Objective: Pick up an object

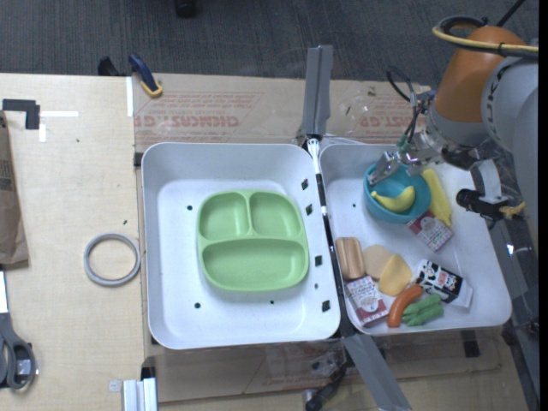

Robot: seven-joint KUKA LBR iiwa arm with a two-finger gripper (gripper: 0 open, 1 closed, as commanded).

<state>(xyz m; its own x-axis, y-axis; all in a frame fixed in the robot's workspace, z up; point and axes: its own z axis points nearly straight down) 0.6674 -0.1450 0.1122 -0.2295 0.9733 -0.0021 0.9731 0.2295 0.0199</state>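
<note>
The right bin [347,204] holds several toy foods. A blue bowl [387,210] stands at its back with a yellow banana-shaped piece [396,199] inside. A longer yellow piece [437,197] lies just right of the bowl. My gripper [396,163] hangs over the bowl's far rim, reaching in from the upper right, and nothing is visibly held. Nearer the front lie a tan bread stick [348,257], a yellow cheese wedge [396,273], an orange carrot [402,305] and a black-and-white carton [441,281].
The left bin [163,255] holds a green divided plate [253,240]. A red-and-white packet [366,300] and a small pink packet [431,230] also lie in the right bin. On the bench at left are a grey tape ring [112,258] and scissors [15,358].
</note>
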